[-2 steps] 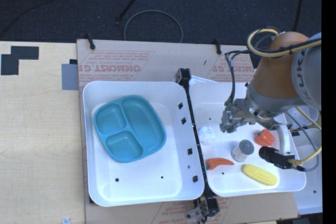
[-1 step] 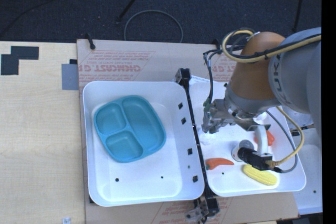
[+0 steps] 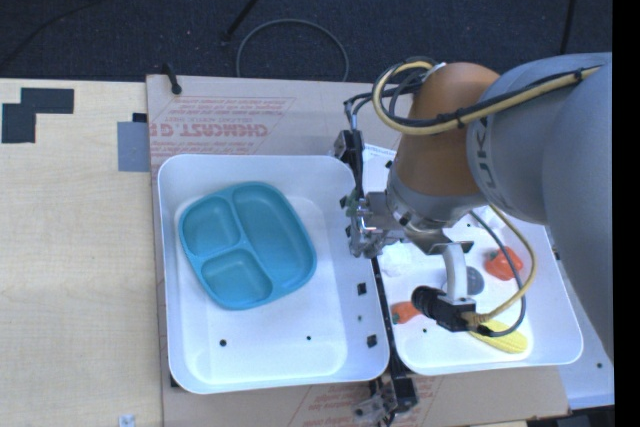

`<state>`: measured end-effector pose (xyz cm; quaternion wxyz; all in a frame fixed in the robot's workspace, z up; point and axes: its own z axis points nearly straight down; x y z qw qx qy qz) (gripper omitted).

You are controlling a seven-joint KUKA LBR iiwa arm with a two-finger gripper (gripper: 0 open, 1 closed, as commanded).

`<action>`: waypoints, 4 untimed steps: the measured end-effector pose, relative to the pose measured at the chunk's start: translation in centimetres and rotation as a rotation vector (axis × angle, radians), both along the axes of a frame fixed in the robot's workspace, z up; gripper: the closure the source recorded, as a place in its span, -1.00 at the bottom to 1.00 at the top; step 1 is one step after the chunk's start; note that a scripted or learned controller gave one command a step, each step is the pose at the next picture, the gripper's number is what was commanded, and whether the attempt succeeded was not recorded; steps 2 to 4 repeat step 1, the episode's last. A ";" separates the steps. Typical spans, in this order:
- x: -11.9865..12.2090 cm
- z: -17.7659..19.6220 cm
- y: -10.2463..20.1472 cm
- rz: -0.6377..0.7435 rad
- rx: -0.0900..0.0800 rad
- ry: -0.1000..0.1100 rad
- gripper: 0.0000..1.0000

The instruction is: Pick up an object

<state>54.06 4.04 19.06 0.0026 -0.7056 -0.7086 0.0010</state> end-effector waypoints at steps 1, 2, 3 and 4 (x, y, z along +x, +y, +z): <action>0.2 0.8 6.1 0.001 0.000 -0.002 1.00; 0.2 0.8 6.1 0.001 0.000 -0.002 1.00; 0.2 0.8 6.1 0.001 0.000 -0.002 1.00; 0.2 0.8 6.1 0.001 0.000 -0.002 1.00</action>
